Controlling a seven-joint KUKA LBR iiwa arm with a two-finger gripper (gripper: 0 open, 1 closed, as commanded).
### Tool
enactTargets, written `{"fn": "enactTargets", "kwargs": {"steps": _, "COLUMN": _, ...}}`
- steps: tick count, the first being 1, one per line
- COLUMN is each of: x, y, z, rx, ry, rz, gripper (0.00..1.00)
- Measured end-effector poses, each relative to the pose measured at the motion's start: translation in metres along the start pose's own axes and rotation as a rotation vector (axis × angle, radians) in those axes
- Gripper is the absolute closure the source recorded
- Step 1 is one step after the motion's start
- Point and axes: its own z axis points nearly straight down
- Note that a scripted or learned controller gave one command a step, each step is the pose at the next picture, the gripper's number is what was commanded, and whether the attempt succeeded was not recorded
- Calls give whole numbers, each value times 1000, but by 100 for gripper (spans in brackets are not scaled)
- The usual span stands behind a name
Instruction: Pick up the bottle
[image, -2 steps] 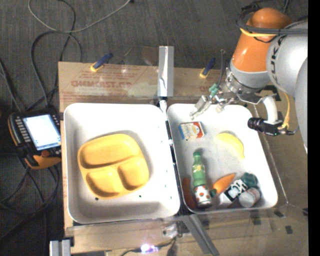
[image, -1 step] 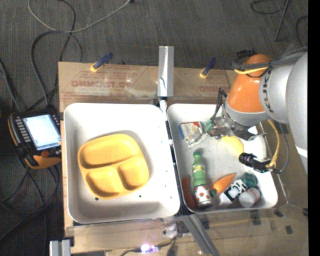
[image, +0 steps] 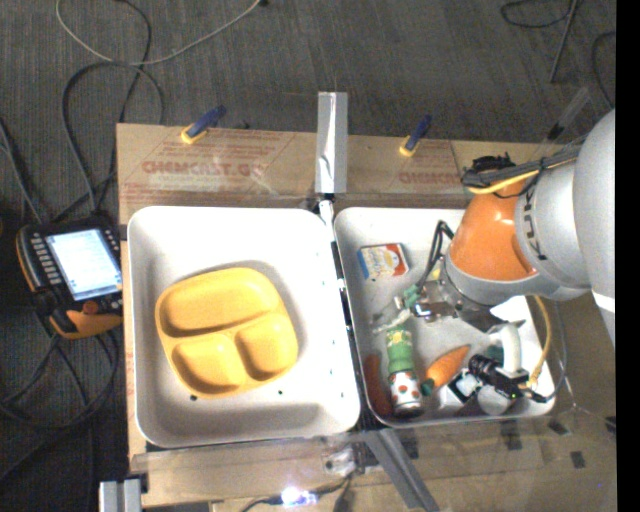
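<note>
While the arm (image: 520, 235) hung over the right bin (image: 352, 300), its gripper (image: 425, 300) sat just above the bottle's (image: 401, 368) neck; whether the fingers were open or closed could not be told. The bottle lay along that bin's front left part, beside a carrot (image: 446, 366). A good grasp would likely centre on the bottle's body, clear of the carrot. Print on the cardboard (image: 230, 170) behind the bins was too faint to read, as was the small carton (image: 382, 261).

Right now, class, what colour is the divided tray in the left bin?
Yellow tray, seen in the camera view.
</note>
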Motion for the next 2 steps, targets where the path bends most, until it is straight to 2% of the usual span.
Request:
{"fn": "enactTargets", "kwargs": {"steps": 1, "x": 0, "y": 1, "z": -10, "rx": -2, "ry": -1, "rz": 1, "gripper": 100}}
{"fn": "enactTargets", "kwargs": {"steps": 2, "x": 71, "y": -1, "z": -116, "rx": 15, "ry": 4, "rz": -98, "gripper": 100}}
